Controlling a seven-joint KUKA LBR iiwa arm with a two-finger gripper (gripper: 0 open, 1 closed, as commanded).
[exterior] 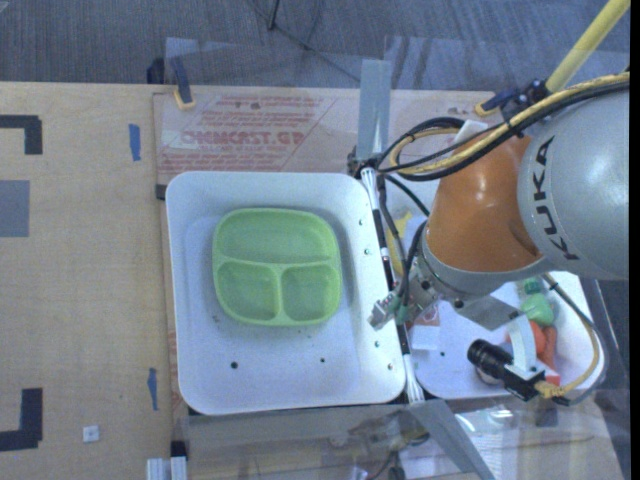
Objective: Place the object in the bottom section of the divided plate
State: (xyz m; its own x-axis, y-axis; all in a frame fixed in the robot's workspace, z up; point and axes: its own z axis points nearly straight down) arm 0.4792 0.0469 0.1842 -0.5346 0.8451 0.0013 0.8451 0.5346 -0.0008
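The light green divided plate (276,266) lies in the left white bin (200,368), a little above the bin's middle. It has one wide section at the top and two smaller ones along the bottom, all bare. My gripper (395,308) hangs below the orange band of the arm (480,218), over the rims where the two bins meet, just right of the plate's lower right corner. The wrist hides most of it. A small green and orange toy (541,323), carrot-like, lies in the right bin (450,373).
The arm's bulk covers most of the right bin. A yellow scrap (404,230) peeks out at that bin's left wall. Cables (440,143) loop above the arm. A printed cardboard sheet (250,133) lies behind the left bin.
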